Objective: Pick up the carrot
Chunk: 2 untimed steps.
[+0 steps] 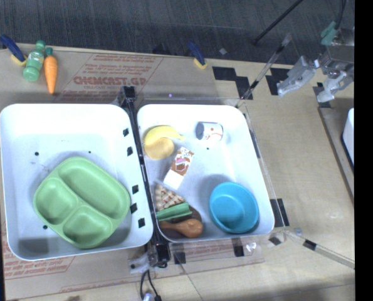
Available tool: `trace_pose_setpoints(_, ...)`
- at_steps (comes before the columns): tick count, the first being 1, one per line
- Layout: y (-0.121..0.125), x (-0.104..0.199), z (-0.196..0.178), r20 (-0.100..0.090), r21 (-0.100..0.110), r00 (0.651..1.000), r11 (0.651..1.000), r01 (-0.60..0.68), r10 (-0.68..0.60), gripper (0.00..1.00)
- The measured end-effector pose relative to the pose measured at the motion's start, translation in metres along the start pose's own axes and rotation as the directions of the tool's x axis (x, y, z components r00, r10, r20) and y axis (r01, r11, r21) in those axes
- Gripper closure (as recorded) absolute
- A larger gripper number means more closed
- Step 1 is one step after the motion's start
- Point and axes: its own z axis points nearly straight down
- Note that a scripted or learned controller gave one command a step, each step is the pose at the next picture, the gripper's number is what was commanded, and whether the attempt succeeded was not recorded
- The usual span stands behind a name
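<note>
Up in the far right corner of the view, well outside both bins, the gripper [306, 84] hangs over the bare bench with two pale fingers [291, 80] pointing left; whether they stand apart or together cannot be told from this angle, and nothing shows between them. By size, the bench [299, 187] comes first, a tan board carrying everything else. Next are the two white bins: the left bin [23, 130] holds a green divided plate [81, 200] with three compartments, lying a little askew toward the near side. The right bin [252, 162] holds a cluster of smaller things. A blue bowl [234, 207] sits upright in its near right part. A yellow banana-like piece [159, 140] lies at the far left of that bin, and a brown drumstick-shaped toy [185, 226] lies at the near left, with a green strip [173, 212] just above it and a waffle-patterned piece [166, 197] touching that strip. A small carton [182, 162] with a white block beside it lies between the yellow piece and the waffle piece. A small can [209, 131] lies on its side near the far wall. The carrot [50, 71] lies outside the bins, on the printed cardboard at the far left corner of the bench, orange tip pointing toward the camera, just beside a green bottle-shaped toy [34, 64] and well apart from the gripper.
</note>
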Motion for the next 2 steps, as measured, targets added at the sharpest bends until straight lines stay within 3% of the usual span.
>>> trace_pose_setpoints(1, 0.0006, 0.0006, -0.0108, 0.003, 0.003, 1.0, 1.0, 0.007, -0.007, 1.0)
trace_pose_setpoints(2, 0.0006, 0.001, -0.0106, 0.003, 0.003, 1.0, 1.0, 0.008, -0.008, 0.0)
